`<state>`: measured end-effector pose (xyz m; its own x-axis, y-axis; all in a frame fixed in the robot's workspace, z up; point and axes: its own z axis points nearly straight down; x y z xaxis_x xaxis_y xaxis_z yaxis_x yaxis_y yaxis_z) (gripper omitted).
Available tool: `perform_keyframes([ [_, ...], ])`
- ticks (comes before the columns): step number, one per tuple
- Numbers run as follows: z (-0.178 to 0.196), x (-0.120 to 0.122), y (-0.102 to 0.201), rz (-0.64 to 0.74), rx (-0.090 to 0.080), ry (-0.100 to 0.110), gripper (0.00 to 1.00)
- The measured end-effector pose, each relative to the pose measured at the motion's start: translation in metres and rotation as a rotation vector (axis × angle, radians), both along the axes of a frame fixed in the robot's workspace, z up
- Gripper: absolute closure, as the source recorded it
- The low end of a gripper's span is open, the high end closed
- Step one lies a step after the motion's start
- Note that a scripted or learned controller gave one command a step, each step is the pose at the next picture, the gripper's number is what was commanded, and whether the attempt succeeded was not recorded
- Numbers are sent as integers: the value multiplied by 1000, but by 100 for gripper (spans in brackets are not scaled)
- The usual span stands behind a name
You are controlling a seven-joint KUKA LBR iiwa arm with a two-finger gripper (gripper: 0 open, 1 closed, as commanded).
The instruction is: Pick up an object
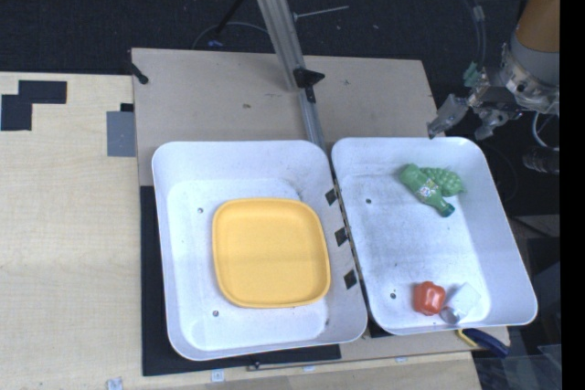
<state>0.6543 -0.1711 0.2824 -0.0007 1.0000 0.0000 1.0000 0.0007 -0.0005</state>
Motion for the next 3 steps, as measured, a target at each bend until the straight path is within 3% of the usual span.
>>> perform_keyframes([
  [1,-64,-2,1,0,1,5,0],
  [3,-150,-3,-1,0,1,3,0],
])
